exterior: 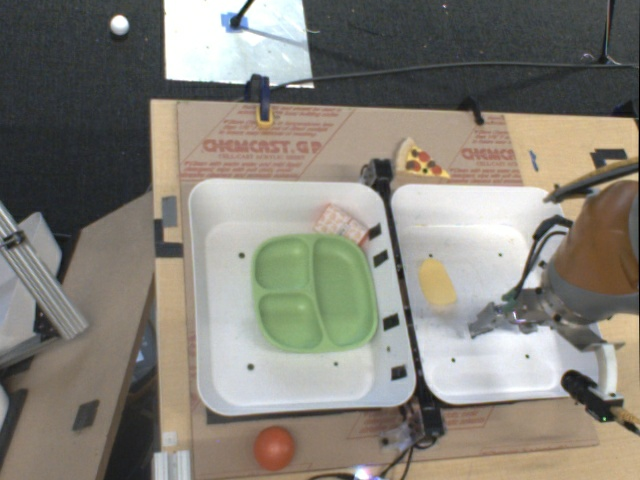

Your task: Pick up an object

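A yellow oval object (437,282) lies on the floor of the right bin (470,383), toward its left side. My gripper (490,320) hangs low over the right bin's floor, a little right of and below the yellow object, apart from it. The orange band of the arm (605,248) sits above it at the right edge. In the left bin (225,388) rests a green divided plate (313,292), with a small pink patterned packet (343,224) at its upper edge.
A pizza-slice toy (421,160) lies on the cardboard behind the bins. A red-orange ball (274,447) sits on the bench in front of the left bin. Black clips line the divider between the bins. A white ball (120,25) rests far back left.
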Robot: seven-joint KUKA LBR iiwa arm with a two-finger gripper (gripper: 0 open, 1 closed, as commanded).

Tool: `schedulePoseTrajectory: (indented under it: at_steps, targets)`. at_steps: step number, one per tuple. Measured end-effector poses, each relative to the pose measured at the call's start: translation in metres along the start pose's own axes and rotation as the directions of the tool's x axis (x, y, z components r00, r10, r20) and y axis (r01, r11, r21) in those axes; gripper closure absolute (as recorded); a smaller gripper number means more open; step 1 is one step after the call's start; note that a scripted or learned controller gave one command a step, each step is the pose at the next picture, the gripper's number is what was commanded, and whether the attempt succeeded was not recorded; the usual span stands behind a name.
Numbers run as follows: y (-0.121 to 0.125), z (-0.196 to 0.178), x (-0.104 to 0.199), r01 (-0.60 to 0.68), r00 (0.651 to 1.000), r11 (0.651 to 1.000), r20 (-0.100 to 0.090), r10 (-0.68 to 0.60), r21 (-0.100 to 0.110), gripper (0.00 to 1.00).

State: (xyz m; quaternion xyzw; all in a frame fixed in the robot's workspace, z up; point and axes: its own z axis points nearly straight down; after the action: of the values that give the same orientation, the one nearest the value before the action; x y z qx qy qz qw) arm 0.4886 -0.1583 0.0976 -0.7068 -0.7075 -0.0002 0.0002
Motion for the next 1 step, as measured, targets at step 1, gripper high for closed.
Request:
schedulePoseTrajectory:
  at_steps: [1]
  targets:
    - [0.0007,0.0136,0.0003,0.000,1.000,1.000,0.000,0.000,0.000,0.00]
